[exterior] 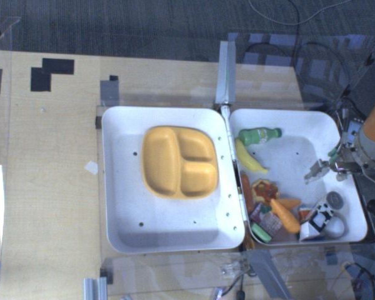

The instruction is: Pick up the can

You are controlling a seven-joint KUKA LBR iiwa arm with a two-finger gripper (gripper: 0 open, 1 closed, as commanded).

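Hovering at the right bin's [281, 119] far-right edge, the gripper [328, 167] gaped apart, holding nothing. The can [334, 200], just below it, lay ungrasped.

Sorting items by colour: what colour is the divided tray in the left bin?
Yellow; the divided tray shows clearly in the camera view.

Open floor lay across the middle and far right of the right bin [312, 119], between the green bottle [260, 135] and banana [250, 157] at its far left and the clutter along its near edge: a carrot [285, 215], snack packets [264, 220] and the can [334, 200]. In the left bin [122, 186], a yellow divided tray [179, 161] filled the centre, with bare margins around it.
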